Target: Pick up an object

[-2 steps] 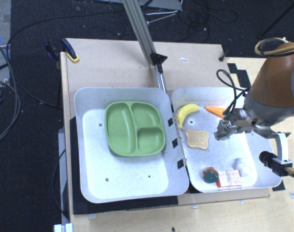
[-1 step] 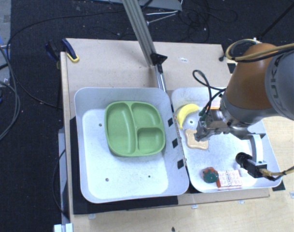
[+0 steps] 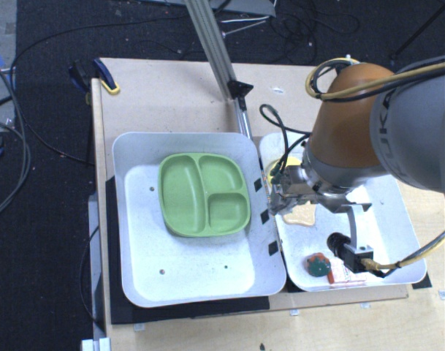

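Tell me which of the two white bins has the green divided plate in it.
The left bin, away from the arm. The green divided plate lies in it; the right bin holds small objects under the end effector.

- Dark speckled floor (image 3: pixel 39 218) surrounds the bench.
- Light wooden benchtop (image 3: pixel 164 97).
- Black cables (image 3: pixel 32 145) trail across floor.
- Grey metal pole (image 3: pixel 211 39) slants overhead.
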`<state>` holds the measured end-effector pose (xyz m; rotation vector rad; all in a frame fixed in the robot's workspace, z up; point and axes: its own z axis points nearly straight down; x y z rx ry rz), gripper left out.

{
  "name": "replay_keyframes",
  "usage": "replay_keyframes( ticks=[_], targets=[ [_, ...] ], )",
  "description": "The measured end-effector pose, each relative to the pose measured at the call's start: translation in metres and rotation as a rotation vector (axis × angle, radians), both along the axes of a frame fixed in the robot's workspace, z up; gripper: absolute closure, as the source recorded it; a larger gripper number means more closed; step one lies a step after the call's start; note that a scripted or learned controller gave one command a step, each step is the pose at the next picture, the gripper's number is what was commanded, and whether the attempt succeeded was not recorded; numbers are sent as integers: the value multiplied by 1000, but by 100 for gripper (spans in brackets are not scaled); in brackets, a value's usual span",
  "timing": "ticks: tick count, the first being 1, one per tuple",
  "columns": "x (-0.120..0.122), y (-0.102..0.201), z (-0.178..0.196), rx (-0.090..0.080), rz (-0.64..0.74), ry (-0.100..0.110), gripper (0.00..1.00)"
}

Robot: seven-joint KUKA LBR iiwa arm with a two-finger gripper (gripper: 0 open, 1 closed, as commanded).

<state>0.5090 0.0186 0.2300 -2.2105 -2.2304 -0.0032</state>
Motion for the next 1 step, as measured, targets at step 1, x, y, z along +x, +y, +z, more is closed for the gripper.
replay_keyframes(
  ticks=[1],
  targets=[
    [-3,56,-8,-2,-2,2,100]
  ],
)
